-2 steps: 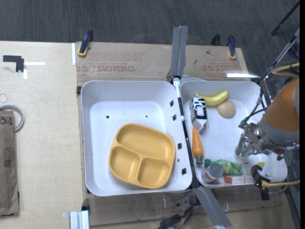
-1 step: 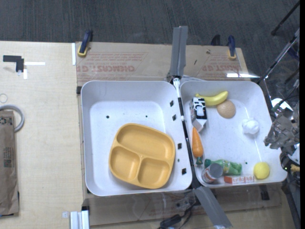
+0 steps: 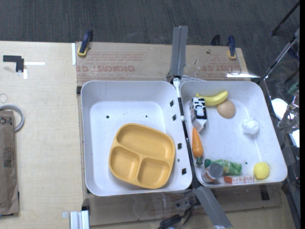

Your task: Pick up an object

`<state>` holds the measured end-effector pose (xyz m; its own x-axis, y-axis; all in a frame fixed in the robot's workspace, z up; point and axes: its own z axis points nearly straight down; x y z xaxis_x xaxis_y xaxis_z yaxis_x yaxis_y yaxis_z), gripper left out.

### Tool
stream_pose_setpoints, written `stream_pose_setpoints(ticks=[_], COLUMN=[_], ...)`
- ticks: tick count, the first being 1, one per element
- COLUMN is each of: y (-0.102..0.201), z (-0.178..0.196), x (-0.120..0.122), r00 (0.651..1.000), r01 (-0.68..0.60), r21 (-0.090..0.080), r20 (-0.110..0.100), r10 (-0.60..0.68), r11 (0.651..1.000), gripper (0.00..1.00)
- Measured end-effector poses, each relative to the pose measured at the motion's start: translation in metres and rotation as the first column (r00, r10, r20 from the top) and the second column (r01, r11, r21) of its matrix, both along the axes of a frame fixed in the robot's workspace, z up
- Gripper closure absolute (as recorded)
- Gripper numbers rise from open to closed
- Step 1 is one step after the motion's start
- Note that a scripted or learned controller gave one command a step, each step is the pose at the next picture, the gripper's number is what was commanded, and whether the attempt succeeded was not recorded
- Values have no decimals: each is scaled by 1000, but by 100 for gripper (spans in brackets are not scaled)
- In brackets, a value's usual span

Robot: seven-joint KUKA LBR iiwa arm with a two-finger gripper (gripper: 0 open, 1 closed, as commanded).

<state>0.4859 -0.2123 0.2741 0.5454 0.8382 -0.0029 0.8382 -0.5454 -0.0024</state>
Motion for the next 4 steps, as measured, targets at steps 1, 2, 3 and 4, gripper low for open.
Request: stream_pose_setpoints(ticks=[1,2,3,4], y=[8,-2,28,70], z=[2,164,41,-6], x=[-8,23,26,8], r00=[995,1000,981,962], r01=[-103,11,194,273], r21=[1,-1,0,-1], r20=[-1,0,-2,-2], r10=[103,-11,-194,-273], r11=[995,1000,981,962], gripper=[100,100,100,100])
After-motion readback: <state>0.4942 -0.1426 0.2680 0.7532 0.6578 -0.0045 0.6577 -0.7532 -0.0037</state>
